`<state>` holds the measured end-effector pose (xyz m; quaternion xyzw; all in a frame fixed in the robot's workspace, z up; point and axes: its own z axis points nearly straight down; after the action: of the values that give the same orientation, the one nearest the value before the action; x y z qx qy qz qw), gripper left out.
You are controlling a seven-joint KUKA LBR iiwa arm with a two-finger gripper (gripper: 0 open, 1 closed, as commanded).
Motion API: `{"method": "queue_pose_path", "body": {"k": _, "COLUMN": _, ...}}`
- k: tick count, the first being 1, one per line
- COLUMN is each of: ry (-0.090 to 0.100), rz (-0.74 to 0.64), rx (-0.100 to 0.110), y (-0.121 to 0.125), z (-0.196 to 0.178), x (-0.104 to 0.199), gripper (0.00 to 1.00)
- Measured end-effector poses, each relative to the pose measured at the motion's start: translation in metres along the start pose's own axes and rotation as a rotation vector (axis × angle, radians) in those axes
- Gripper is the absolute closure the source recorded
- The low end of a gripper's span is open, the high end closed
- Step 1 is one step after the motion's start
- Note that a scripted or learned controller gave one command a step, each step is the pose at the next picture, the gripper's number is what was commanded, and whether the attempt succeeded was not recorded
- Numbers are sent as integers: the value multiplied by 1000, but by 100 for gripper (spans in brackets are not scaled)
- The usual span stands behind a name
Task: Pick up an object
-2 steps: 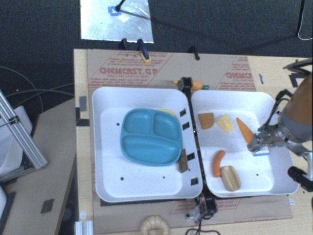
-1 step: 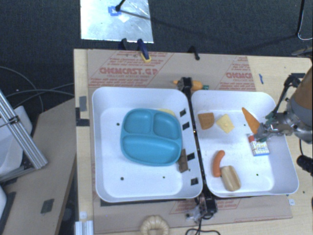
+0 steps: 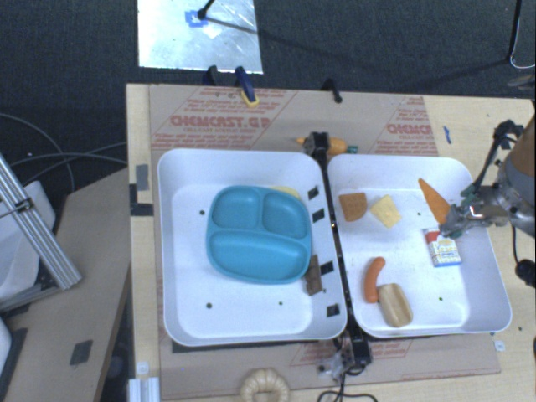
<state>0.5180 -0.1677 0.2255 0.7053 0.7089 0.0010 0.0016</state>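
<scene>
The claw [image 3: 456,222] hangs over the right side of the right bin [image 3: 490,308], at the end of the grey arm [image 3: 512,199] that reaches in from the right edge. Its tips point left and down; whether they are spread or pinched cannot be told at this size, and nothing can be seen between them.

Six loose things lie in the right bin, one of each. Just under and near of the claw lies one small packet [image 3: 444,249], red, white and blue, its print too small to read; it touches or nearly touches the claw tips. Just far of the claw lies one orange wedge [image 3: 434,198], like a carrot. Farther left are one pale yellow block [image 3: 386,211] and, beside it, one tan piece like toast [image 3: 353,207]. Toward the near side lie one small red-orange sausage [image 3: 373,279] and one bread roll [image 3: 395,304], the roll touching the sausage's near end.

There are two white bins. The left bin [image 3: 188,308] holds one blue divided plate [image 3: 258,233] with three compartments, a pale yellow thing [image 3: 286,192] peeping from its far edge, and one small brown piece [image 3: 314,276] at its near right corner.

Under the bins lies a cardboard sheet [image 3: 218,115] printed "CHEMCAST GP" in red, once at the far left and again at the far right. One blue and yellow clamp [image 3: 246,86] grips its far edge. On the bench [image 3: 92,249], near of the bins, sits one pale ring [image 3: 266,385].
</scene>
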Motion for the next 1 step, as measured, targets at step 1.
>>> {"method": "queue_pose_path", "body": {"k": 1, "ry": 3, "rz": -6, "rx": 1, "y": 18, "z": -8, "x": 58, "gripper": 100}}
